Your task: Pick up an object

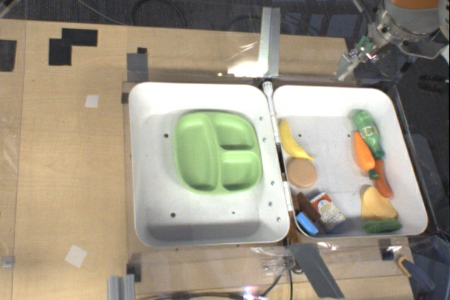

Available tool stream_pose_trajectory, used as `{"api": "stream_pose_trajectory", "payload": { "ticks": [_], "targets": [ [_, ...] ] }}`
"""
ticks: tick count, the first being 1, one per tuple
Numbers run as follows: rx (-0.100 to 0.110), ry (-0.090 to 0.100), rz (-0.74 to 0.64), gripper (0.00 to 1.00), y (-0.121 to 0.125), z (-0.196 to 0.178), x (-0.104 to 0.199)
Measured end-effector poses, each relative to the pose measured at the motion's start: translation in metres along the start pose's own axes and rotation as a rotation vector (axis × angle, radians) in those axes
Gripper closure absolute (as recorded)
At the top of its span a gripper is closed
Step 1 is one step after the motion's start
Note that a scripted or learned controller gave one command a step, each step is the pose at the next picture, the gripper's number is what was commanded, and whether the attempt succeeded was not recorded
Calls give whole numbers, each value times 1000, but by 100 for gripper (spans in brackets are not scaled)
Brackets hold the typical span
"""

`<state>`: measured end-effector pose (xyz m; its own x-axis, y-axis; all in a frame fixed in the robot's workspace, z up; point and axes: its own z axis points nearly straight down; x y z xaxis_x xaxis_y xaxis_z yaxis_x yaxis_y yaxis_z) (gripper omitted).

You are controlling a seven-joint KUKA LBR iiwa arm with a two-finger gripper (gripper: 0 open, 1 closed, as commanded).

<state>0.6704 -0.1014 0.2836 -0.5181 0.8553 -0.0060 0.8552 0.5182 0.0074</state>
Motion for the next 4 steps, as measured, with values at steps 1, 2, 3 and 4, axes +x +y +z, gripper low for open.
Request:
{"api": "stream_pose_trajectory", "payload": {
  "ticks": [1, 2, 3, 4],
  "targets": [
    [1, 1, 6, 100, 13, 1, 22],
    [0, 6, -20, 100, 59, 20, 109],
    [-7, -2, -19, 100, 59, 6, 104],
    [-1, 5, 87, 100, 111, -18, 185]
  ]
}}
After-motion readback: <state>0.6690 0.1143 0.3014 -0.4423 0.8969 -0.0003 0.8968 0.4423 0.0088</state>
